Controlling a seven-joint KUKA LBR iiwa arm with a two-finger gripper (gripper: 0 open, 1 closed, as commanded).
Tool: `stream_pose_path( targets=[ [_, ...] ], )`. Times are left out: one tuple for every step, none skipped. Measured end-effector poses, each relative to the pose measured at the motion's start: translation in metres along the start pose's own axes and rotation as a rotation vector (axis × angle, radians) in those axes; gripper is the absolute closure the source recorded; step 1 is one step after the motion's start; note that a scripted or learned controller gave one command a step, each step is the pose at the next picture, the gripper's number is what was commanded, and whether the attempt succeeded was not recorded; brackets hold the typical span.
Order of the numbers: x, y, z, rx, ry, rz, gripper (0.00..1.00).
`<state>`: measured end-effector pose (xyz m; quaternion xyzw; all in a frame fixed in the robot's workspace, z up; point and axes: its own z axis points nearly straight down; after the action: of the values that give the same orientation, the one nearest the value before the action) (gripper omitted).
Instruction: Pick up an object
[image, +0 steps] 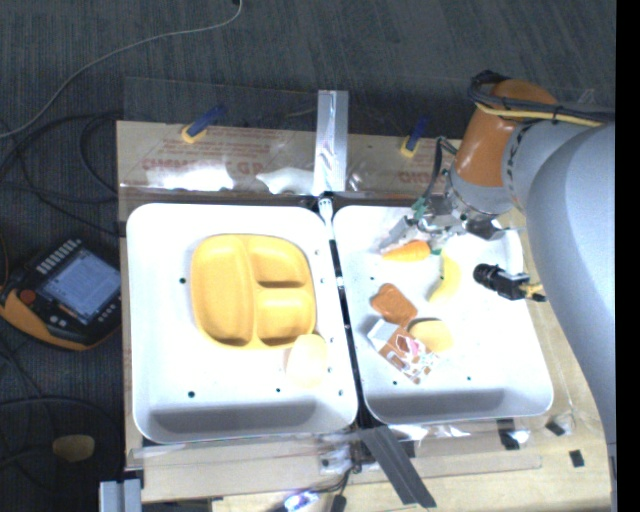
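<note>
My gripper (428, 222) hangs low over the back of the right bin (500, 385), just above and behind an orange carrot (407, 251). Nothing shows between its fingertips from this angle. A small yellow banana (446, 279) lies just to the right of the carrot. Nearer the bin's middle sit a brown bread slice (393, 302), a yellow-orange rounded piece (431, 333) and a printed packet (401, 350).
The left bin (160, 380) holds a yellow compartment tray (250, 288) and a pale round piece (306, 357) at its front right. A black fitting (499, 279) sticks out over the right bin's right side. The arm (570, 190) covers the back right corner.
</note>
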<state>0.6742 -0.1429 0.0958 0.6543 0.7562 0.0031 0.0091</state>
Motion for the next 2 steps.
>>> stream_pose_path(
  targets=[
    [-0.021, -0.012, -0.001, -0.005, -0.002, -0.073, 0.0],
    [-0.063, -0.044, -0.001, -0.007, 0.001, -0.241, 0.0]
  ],
)
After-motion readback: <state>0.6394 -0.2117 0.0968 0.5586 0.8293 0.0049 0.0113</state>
